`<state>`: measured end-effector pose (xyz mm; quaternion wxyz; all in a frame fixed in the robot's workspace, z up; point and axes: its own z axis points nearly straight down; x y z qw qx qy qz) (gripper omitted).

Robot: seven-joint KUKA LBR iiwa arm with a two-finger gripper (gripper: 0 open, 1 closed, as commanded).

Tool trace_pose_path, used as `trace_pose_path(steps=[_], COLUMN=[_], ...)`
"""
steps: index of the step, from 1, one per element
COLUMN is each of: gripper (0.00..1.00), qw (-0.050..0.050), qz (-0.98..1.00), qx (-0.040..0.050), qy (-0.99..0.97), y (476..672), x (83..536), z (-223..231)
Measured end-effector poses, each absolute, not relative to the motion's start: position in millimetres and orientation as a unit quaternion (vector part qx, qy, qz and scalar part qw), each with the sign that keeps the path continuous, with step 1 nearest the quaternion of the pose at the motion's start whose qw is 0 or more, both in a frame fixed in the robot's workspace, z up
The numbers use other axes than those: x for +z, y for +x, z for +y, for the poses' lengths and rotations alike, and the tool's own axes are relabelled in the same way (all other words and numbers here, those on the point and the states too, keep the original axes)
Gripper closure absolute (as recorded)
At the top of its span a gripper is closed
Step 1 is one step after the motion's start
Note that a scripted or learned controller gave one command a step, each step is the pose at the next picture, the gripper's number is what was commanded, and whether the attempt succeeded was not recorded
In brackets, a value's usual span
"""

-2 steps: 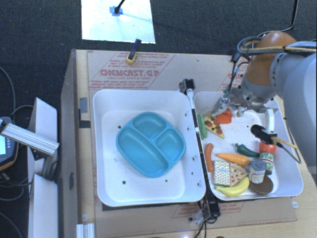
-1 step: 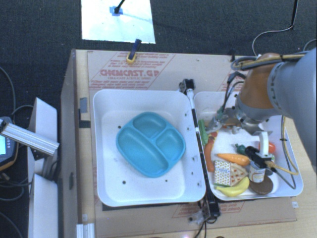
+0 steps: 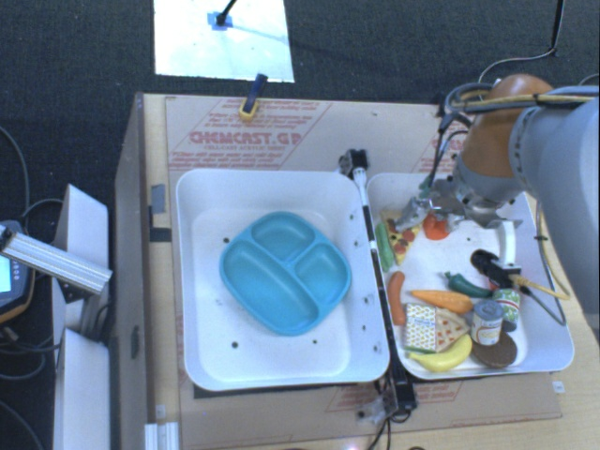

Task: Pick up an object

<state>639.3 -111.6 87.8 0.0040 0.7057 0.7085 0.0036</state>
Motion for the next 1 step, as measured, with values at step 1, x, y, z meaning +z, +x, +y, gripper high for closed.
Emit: trace_pose_path(steps=[1], gripper=[0.0], qw=[0.003], qz=[0.708], qx=[0.0026], qy=[0.707], y=[604.8], x=[88.4], z=[-147.6])
